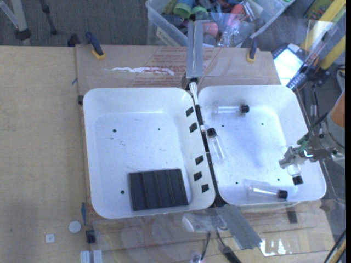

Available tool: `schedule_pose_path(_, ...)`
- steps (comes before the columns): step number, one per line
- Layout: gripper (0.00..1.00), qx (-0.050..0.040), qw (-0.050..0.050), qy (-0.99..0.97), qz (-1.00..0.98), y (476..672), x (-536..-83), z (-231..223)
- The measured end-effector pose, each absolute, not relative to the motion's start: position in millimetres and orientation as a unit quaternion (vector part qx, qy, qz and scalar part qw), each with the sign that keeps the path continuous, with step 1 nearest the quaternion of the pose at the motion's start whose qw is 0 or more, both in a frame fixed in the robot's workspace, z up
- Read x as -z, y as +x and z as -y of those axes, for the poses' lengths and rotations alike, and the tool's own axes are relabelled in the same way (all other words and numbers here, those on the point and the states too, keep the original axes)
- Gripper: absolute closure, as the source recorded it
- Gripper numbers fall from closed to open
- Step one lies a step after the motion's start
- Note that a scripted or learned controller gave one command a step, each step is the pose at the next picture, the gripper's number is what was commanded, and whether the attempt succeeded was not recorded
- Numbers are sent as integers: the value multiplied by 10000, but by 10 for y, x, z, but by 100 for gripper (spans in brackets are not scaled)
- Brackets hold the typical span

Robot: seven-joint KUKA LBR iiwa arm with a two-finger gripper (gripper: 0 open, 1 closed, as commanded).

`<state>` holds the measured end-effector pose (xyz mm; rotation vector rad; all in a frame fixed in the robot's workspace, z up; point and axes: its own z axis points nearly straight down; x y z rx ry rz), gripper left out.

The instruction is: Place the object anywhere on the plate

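In the right bin (258, 100), three clear vials with black caps lie on the white floor. The first vial (230, 110) lies near the far wall, roughly level, its cap pointing right. The second vial (215, 143) lies close to the divider between the bins, its cap at the far end and its clear body running toward the near side. The third vial (265, 190) lies near the front wall, its cap pointing right.

The gripper (296, 160) is over the right edge of the right bin, between the first and third vials and well apart from the second. A small black item (296, 180) sits just below the gripper, at the bin's right rim. Whether the jaws are open, closed, or gripping anything cannot be determined from this view.

In the left bin (109, 106), the dark ribbed plate (158, 189) lies flat at the near right corner, close to the divider. Its surface carries no vial.

Beyond the bins stands a clear tub of coloured items (219, 7). An orange clamp (97, 47) sits on the bench behind the left bin.
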<state>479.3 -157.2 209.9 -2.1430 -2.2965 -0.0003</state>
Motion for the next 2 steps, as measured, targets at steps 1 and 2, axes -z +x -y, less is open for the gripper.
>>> schedule_pose_path(1, 100, 25, -30, -7974, 6035, 4888, -1012, 1258)
schedule_pose_path(2, 100, -2, -3, -6494, 7604, 5829, -1843, 686)
